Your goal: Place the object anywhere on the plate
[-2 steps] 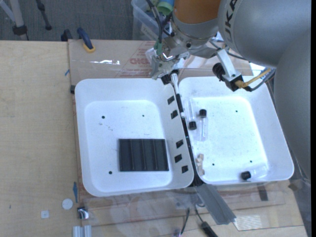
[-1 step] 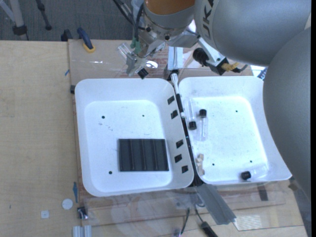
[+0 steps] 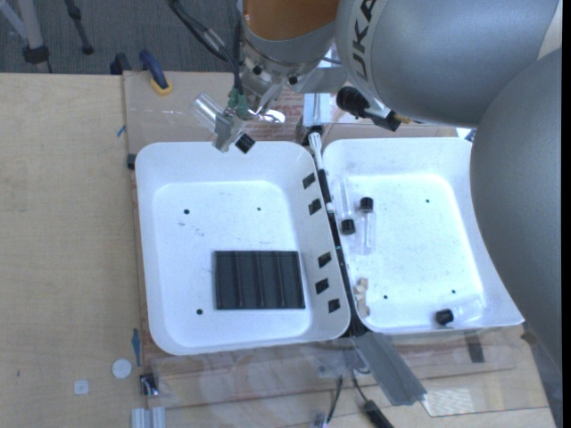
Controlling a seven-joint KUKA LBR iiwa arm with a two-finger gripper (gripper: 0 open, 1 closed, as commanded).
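Note:
A dark ribbed rectangular plate [image 3: 259,280] lies flat in the front half of the left bin [image 3: 165,239]. My gripper [image 3: 233,138] hangs over that bin's back rim, well behind the plate and pointing down. A small clear cylindrical piece [image 3: 207,109] glints just to its upper left; I cannot tell whether it is held. In the right bin [image 3: 464,239], a clear vial with black caps [image 3: 364,223] lies close to the centre divider. Another clear piece with a black cap [image 3: 449,316] rests near the front right corner.
The arm's grey body and orange band fill the upper right, above the right bin. Black clips [image 3: 319,239] line the divider between the bins. A small tan scrap [image 3: 361,285] lies by the divider. A blue clamp [image 3: 157,74] sits on the bench behind the left bin.

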